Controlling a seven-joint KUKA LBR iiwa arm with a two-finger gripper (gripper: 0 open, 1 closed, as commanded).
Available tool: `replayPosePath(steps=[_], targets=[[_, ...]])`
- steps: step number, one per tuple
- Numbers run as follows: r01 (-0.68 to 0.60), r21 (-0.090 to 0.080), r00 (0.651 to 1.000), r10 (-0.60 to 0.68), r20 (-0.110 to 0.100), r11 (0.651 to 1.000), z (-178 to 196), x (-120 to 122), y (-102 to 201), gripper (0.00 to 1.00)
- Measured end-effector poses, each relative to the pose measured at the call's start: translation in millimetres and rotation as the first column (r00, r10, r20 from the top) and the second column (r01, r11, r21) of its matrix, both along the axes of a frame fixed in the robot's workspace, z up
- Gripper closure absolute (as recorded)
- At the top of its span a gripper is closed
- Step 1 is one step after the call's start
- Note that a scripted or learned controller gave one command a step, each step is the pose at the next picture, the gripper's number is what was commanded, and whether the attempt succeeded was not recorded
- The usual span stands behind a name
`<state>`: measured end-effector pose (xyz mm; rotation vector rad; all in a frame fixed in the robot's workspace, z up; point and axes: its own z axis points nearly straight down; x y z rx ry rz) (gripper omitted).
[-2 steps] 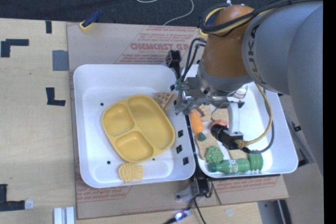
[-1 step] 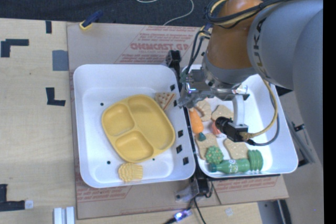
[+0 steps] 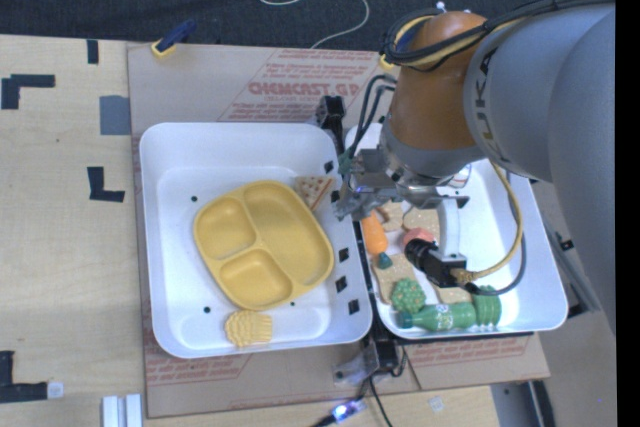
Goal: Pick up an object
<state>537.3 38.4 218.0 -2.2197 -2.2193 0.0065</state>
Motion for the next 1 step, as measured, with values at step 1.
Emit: replayPosePath(steps=[1], targets=[[-0.001, 0.001, 1.000, 0.001, 0.004, 1.000, 13.5, 1.9, -4.6, 1.00]])
